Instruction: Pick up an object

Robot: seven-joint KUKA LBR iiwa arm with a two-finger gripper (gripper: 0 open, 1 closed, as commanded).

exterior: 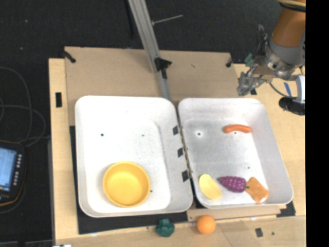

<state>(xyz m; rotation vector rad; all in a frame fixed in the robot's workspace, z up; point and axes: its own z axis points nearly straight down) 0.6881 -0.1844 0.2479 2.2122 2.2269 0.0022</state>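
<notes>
Front edge of bench: an orange ball (205, 224) and a small green toy (165, 228) lie on the bench just outside the bins, near the front rims.
Left bin (123, 112): a yellow bowl (126, 183) sits upright in the near corner; the floor beyond it is bare white.
Right bin (267, 138): near its front wall lie a pale yellow piece (209, 187), a purple bunch of grapes (232, 183) and an orange chunk (257, 189), packed in a row, the grapes and the chunk apparently touching. Farther back, an orange sausage-shaped piece (237, 129) lies alone on the floor.
Task's thing: any of these would do; the lone sausage-shaped piece is nearest the arm and has room around it.
Risk: the front three crowd each other and the bin wall, so fingers coming down there could jam on a neighbour or the rim, or push the pieces apart. The sausage-shaped piece is low and rounded; I judge it could roll or slip out of a pinch.
Gripper (248, 85): it hangs beyond the right bin's far right corner, over the bench, well apart from every piece. It carries nothing and touches nothing. How far apart its fingers stand I cannot tell at this size.
</notes>
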